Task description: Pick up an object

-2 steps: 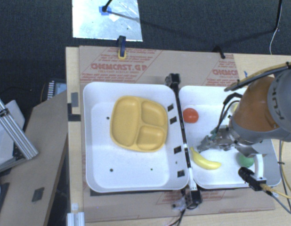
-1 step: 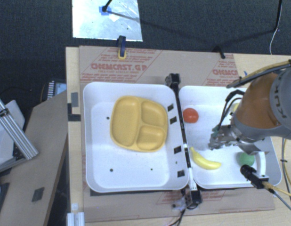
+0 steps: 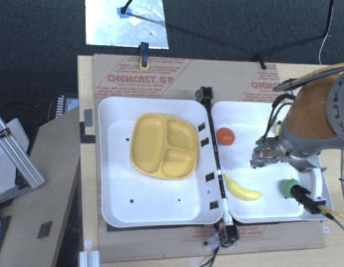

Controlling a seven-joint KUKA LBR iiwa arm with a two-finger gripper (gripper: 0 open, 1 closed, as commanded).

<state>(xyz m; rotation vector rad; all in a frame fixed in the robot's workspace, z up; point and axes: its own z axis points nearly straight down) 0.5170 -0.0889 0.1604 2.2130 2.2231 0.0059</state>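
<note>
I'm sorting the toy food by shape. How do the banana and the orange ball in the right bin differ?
The banana is yellow, long and curved; the orange ball is orange-red and round. The banana lies near the right bin's front, close to the divider; the orange ball sits farther back. The banana looks longer than the orange ball is wide. Both rest loose on the bin floor, apart from the gripper.

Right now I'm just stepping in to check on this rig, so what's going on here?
A grey and orange arm reaches in over the right bin, its gripper hanging above the bin floor with nothing visibly held. Near it lie an orange-red ball, a banana and a green object. The left bin holds a yellow divided plate.
</note>
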